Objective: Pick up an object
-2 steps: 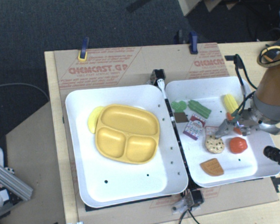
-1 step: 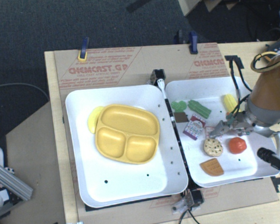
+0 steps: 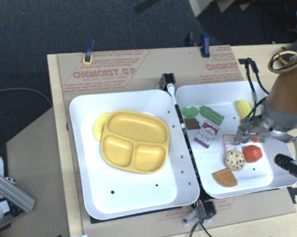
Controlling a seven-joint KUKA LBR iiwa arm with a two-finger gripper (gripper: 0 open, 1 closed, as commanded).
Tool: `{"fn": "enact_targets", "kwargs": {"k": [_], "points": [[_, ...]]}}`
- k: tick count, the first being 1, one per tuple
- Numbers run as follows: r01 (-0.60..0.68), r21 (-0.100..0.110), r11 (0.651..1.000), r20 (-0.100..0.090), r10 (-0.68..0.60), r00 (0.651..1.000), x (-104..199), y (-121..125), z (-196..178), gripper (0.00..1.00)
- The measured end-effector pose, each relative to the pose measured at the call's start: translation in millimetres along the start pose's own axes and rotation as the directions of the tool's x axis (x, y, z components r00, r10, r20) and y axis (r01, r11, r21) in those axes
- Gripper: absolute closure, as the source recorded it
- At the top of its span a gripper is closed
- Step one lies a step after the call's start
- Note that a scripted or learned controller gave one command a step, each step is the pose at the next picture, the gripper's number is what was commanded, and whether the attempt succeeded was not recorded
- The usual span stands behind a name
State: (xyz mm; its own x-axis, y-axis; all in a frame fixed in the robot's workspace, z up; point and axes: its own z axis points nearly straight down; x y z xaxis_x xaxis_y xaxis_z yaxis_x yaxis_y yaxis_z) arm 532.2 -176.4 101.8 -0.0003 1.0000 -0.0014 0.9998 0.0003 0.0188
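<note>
Two white bins on the bench, side by side; the arm [image 3: 285,97] reaches in from the right over the right bin [image 3: 215,189].

Nearest in the right bin: an orange-brown wedge-shaped piece [image 3: 225,177], close to the near rim. Just beyond it, a speckled cookie-like ball [image 3: 234,160] and, touching it on the right, a red tomato-like piece [image 3: 252,154].

The gripper [image 3: 244,135] hangs just beyond these two, low over the bin floor, with the tomato piece just near and right of it and the cookie ball just near and left. Its tips merge with cables and a pale pinkish flat item [image 3: 229,141] beneath them, so whether it is spread or closed cannot be made out; nothing is visibly between the fingers.

Left of the gripper: a small white-and-maroon packet [image 3: 206,135], tilted. Farther: a dark brown block [image 3: 191,124], a green leafy piece [image 3: 190,112], a green oblong [image 3: 211,115]. A yellow corn-like piece [image 3: 244,107] lies beyond the gripper, partly covered by a black cable.

Left bin [image 3: 90,161]: a yellow three-compartment tray [image 3: 135,141], with a yellow rounded item [image 3: 100,126] half hidden under its far-left edge. The arm's body is cut off at the right.
</note>
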Motion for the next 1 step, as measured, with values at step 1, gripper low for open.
{"fn": "enact_targets", "kwargs": {"k": [1], "points": [[0.000,0.018,1.000,0.000,0.000,1.000,2.6,-2.9,-40.0,1.00]]}}
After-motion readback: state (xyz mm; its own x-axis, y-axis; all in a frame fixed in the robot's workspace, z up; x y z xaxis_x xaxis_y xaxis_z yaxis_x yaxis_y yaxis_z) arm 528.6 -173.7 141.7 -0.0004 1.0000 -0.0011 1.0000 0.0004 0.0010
